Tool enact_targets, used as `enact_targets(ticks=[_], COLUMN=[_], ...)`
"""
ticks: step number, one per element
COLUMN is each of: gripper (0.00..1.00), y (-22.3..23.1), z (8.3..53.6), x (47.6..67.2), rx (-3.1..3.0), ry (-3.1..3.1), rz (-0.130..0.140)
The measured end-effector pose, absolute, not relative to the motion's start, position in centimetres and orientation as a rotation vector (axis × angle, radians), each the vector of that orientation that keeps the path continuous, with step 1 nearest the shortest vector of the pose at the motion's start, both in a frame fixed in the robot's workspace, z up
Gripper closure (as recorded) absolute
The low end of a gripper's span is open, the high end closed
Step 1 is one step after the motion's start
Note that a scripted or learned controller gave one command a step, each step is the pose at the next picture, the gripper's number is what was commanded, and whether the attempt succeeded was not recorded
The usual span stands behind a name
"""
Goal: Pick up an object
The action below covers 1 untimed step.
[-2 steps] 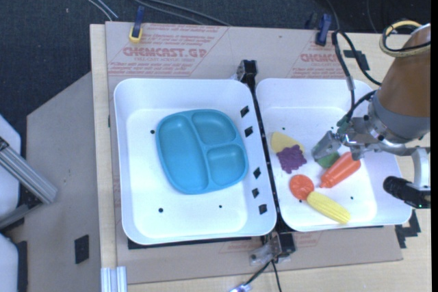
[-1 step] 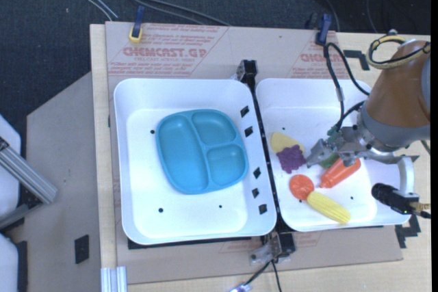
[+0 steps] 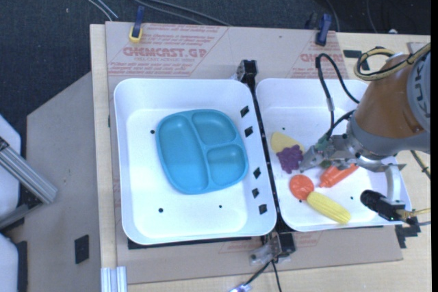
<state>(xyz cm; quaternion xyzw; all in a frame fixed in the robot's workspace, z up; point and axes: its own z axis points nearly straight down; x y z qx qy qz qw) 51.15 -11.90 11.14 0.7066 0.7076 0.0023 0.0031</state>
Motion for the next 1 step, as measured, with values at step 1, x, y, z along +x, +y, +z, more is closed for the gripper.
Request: enact_targets(ticks=[1], gripper=[1.00], y=[-11.85], z=[12.36], x=[51.23], rx=[2.215], ry=[2.218], rz=[0.011])
